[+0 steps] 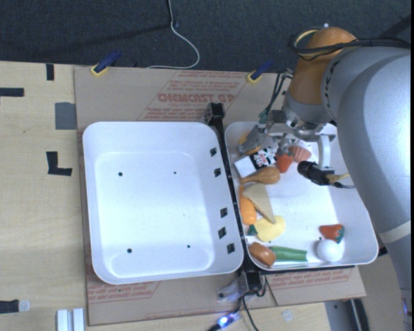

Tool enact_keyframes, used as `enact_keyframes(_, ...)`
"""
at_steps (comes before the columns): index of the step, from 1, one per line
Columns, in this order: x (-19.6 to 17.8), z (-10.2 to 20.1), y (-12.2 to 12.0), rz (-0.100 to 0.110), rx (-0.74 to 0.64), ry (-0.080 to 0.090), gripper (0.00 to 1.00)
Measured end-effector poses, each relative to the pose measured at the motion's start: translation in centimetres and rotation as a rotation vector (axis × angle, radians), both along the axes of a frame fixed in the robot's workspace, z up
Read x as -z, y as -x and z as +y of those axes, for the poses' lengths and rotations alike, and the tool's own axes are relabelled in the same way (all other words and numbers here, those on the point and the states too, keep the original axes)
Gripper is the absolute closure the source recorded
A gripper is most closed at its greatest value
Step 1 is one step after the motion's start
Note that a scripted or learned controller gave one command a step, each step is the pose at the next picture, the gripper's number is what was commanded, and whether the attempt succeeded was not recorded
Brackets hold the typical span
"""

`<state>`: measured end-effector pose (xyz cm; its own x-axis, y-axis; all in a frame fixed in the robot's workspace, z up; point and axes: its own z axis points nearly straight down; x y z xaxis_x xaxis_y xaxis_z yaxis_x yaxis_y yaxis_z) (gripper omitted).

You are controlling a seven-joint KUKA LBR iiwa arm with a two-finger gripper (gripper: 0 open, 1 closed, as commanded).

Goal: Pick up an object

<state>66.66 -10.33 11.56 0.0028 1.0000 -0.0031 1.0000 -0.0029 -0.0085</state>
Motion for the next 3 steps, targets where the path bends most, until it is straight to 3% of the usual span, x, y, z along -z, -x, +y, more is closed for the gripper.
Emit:
enact_keyframes(1,3.2,0.6,-0.3,-0.012,-0.006,0.001,0.0)
enact_keyframes(2,2.4,0.7,-0.1,-0.003,-0.007,0.0,1.0)
enact_keyframes(3,-7.4,10.3,-0.4,-0.015,-0.013,-0.006,1.0)
